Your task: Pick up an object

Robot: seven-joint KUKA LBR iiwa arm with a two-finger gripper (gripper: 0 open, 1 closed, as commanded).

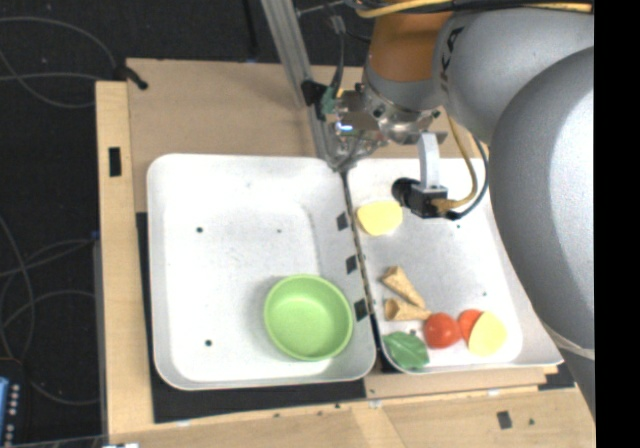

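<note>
My gripper [343, 148] hangs over the far end of the divider between the two bins, just below the orange wrist band. A round yellow piece [379, 218] lies in the right bin a little in front of it, apart from it. Nearer the front of that bin lie two tan wedges [402, 284], a red tomato [441, 330], a yellow and red piece [487, 334] and a green leaf-like item [406, 350]. A green bowl [307, 317] stands upright in the left bin's front right corner.
The left bin [200, 206] and the right bin [470, 236] sit side by side on a tan board. A slanted metal rail [285, 31] rises behind the bins, close to the gripper. The bulky grey arm covers the right side.
</note>
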